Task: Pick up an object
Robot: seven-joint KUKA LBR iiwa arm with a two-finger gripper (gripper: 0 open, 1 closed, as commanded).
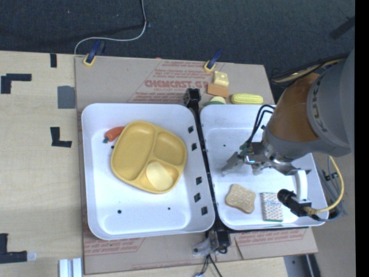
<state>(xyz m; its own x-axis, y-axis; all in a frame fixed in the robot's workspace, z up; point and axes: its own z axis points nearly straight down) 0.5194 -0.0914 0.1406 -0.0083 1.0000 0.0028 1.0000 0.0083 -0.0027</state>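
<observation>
A: Which thing should it go for?

B: The cookie [240, 198] is the likeliest target. It lies flat near the front of the right bin [230, 126], with the cracker pack [271, 206] just beside it on the right.

A: And the gripper [249, 158]?

B: It sits low in the right bin, behind the cookie and apart from it. I can't tell its state, and nothing shows in it.

A: How to do the grab well?

B: I'd centre over the cookie and come straight down, clear of the pack, then close across the narrow side.

A: Count?

B: Two bins. One cookie and one pack on the right. In the left bin [95, 172], one yellow tray [149, 154] and one orange bit [113, 133] behind it. Four small items [218, 85] behind the bins.
</observation>
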